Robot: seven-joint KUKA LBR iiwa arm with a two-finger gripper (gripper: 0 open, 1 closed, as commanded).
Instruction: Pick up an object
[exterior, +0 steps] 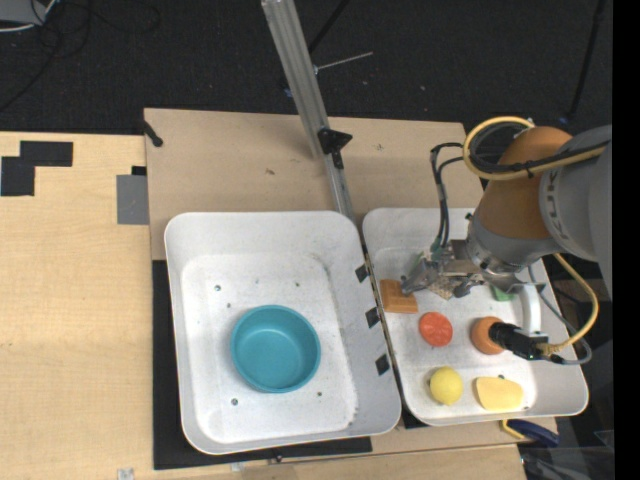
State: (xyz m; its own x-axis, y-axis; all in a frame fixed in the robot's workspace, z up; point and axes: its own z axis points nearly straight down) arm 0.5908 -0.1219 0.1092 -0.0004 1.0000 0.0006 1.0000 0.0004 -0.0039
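My gripper [425, 277] hangs low over the right bin [400, 230], near its left middle, just right of a flat orange-brown block [397, 298]. A red round object [435, 329] lies just below the gripper. An orange ball [486, 335] sits to the right of it, partly behind a black cable end. A yellow ball [446, 386] and a pale yellow wedge [498, 393] lie along the bin's front. A bit of green [501, 292] peeks out under the wrist. Nothing visible is held.
The left bin [200, 248] holds a teal bowl [276, 347]. A slanted metal rail [305, 88] rises behind the bins. The arm's orange band and cables [520, 183] loom over the right bin's back right.
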